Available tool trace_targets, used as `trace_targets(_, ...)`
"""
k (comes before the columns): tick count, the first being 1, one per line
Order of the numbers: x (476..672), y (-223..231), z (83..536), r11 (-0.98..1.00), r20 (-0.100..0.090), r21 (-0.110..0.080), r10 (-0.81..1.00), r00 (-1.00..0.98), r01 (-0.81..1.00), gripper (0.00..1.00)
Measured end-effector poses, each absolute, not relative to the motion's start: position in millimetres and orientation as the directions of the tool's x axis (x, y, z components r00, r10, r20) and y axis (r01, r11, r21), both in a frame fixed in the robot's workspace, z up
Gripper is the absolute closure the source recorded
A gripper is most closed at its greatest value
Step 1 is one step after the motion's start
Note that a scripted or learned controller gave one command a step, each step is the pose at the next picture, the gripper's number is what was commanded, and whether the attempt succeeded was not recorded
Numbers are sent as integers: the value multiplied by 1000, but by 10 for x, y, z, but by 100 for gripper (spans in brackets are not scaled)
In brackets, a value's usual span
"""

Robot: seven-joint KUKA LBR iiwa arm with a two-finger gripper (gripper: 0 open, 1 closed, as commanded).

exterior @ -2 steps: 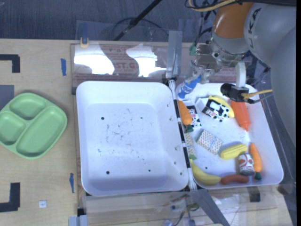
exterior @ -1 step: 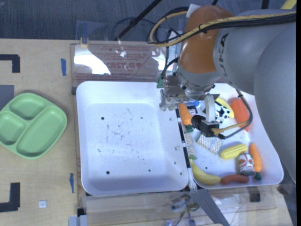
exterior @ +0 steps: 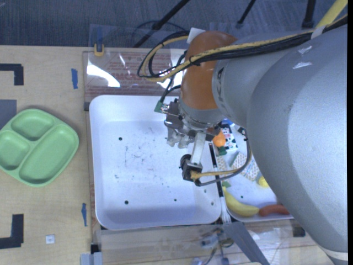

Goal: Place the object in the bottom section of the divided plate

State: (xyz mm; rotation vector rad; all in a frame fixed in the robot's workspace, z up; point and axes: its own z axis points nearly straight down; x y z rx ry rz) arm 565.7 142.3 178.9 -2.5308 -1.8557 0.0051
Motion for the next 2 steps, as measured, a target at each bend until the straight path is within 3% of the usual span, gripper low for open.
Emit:
trace_targets(1,6658,2084,1757,-417,-1,-1,909,417,909,100)
trace_targets(2,6661,2262,2043,-716,2,0,698,716,698,100)
